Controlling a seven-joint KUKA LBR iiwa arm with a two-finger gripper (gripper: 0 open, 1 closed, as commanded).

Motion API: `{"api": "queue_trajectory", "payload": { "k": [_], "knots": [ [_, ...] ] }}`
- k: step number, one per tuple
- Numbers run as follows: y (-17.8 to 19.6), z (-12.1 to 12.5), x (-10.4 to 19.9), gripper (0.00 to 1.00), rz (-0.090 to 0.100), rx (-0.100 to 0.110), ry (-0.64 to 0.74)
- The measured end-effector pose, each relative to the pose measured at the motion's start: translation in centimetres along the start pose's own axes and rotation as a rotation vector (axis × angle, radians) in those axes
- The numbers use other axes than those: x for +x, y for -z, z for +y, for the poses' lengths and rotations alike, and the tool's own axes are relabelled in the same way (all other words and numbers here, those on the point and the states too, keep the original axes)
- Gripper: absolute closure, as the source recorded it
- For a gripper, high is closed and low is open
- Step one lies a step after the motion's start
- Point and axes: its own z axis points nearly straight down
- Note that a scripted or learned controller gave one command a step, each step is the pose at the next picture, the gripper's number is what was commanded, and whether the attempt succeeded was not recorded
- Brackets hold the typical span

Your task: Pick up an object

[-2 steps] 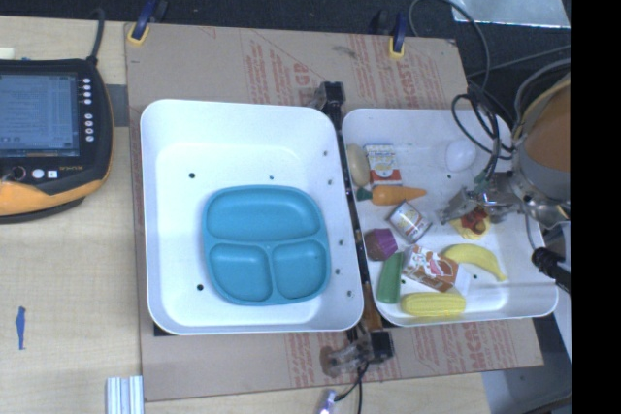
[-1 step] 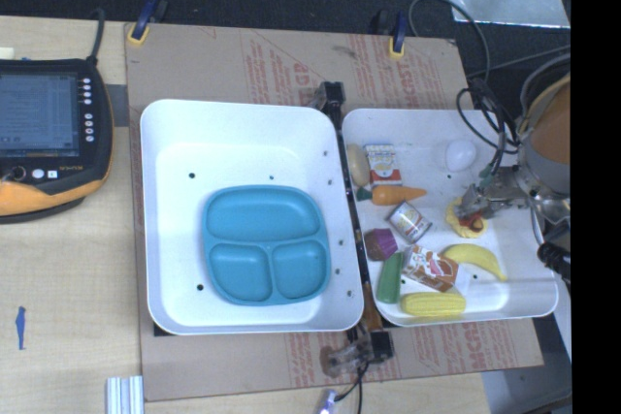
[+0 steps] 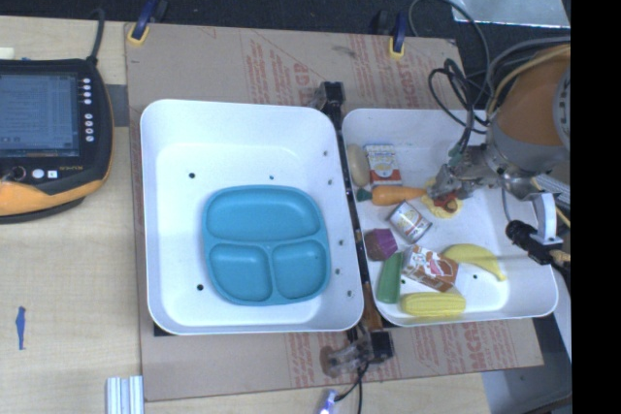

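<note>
Viewing from above: camera view
Gripper (image 3: 454, 192): lowered into the right bin (image 3: 529, 301); finger state cannot be told
Nearest thing: carrot (image 3: 397, 194), just left of the gripper
Carrot axis: laid left-right, pointing at the gripper

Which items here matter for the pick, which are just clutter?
Job: gripper; right bin items: carrot, can, banana, corn, carton.
Lying about: blue tray in left bin, pendant.
</note>
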Motion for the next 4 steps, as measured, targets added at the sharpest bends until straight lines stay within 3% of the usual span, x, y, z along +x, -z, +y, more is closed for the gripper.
{"api": "queue_trajectory", "payload": {
  "k": [1, 2, 3, 4],
  "knots": [
    [5.4, -3.9, 5.3, 1.00, 0.005, 0.012, 0.001],
    [10.9, -3.9, 11.5, 1.00, 0.006, 0.009, -0.002],
    [10.9, -3.9, 11.5, 0.00, 0.006, 0.009, -0.002],
    [2.5, 0.4, 5.0, 0.00, 0.004, 0.011, -0.003]
  ]
}}
